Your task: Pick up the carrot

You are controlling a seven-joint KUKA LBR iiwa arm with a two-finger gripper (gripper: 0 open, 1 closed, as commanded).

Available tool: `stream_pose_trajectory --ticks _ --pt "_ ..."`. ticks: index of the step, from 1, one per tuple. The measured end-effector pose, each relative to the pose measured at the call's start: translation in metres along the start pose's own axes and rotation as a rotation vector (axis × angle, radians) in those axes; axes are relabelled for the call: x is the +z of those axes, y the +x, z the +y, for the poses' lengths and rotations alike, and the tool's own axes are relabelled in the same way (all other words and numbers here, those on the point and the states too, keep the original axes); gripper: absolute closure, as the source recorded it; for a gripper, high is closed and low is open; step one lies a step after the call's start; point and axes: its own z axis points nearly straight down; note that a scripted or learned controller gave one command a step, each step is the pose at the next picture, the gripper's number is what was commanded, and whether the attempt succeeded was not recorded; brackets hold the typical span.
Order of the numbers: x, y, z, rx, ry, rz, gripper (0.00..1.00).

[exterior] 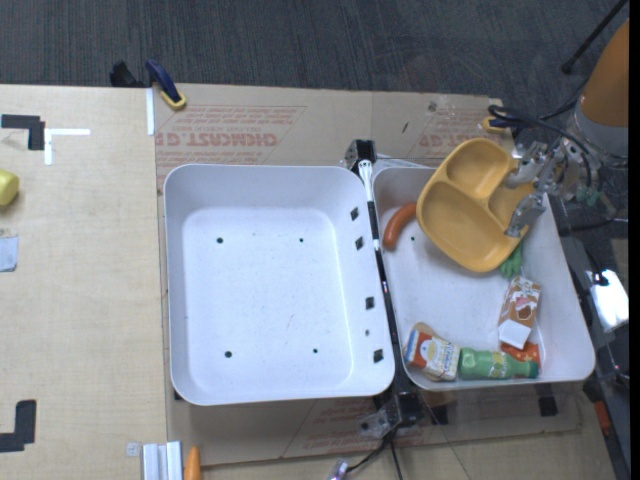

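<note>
1. Seeing carrot (398, 225) lying in right bin (570, 358), close to its left wall, upper end touching or tucking under yellow dish (470, 203)
2. Running its long axis steeply, top leaning right
3. Sitting well left of gripper (524, 196), dish lying between
4. Overlapping dish's right rim with gripper; not managing to tell open or shut, nor whether gripping dish
5. Probably needing leftward travel past dish before descending
</note>
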Motion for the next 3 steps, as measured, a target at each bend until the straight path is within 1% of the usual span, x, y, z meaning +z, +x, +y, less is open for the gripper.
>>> stream_pose_trajectory --ticks 1,2,3 --pt "0.052 0.000 0.003 0.122 -0.002 0.004 0.00" --pt "0.071 0.024 0.007 0.268 -0.002 0.000 0.00" --pt "0.061 0.023 0.007 0.265 -0.001 -0.006 1.00"
